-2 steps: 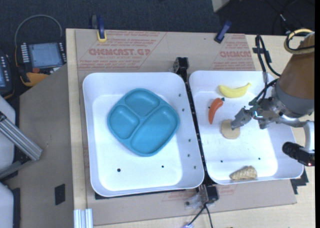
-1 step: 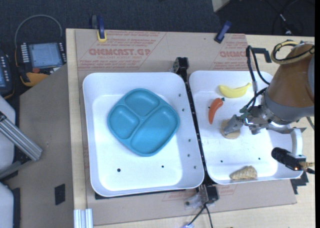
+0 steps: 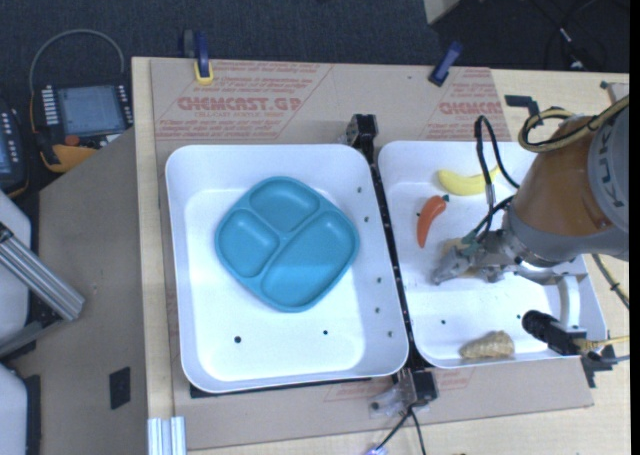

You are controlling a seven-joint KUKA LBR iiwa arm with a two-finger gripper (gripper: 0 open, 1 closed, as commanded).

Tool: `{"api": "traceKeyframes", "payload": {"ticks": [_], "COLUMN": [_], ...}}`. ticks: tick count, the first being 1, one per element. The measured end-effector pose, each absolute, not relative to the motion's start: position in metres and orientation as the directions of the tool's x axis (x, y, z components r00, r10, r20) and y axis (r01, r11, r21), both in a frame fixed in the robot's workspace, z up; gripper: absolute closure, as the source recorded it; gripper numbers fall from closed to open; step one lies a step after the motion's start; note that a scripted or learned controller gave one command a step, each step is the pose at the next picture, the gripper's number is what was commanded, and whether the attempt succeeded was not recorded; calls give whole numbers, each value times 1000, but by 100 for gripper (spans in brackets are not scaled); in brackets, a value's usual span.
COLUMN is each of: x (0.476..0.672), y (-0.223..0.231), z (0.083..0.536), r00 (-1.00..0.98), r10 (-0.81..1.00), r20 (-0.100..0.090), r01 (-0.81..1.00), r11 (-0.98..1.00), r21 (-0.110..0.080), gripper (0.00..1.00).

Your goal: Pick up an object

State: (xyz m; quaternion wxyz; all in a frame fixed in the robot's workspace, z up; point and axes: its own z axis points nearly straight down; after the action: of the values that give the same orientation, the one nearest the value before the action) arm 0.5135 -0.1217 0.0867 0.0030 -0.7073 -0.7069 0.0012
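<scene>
In the right bin [image 3: 436, 335] lie a yellow banana [image 3: 460, 182] at the back, a red chili pepper [image 3: 429, 218] just in front of it, and a tan lumpy piece [image 3: 488, 346] near the front wall. My gripper [image 3: 447, 268] is low over the bin floor in the middle of this bin. It points left, a little below the pepper and well above the tan piece. Nothing shows in its grasp.
The left bin [image 3: 200, 333] bears a blue divided plate [image 3: 287, 242] at its centre. A black divider with clamps [image 3: 362, 129] runs between the bins. The arm's grey body and orange band [image 3: 560, 193] cover the right bin's right side.
</scene>
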Motion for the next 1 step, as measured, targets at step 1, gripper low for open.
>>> {"api": "traceKeyframes", "payload": {"ticks": [1], "x": [514], "y": [-122], "z": [99], "r00": [1], "r10": [1000], "r20": [0], "r01": [1000], "r11": [-1], "r21": [0], "gripper": [100]}}
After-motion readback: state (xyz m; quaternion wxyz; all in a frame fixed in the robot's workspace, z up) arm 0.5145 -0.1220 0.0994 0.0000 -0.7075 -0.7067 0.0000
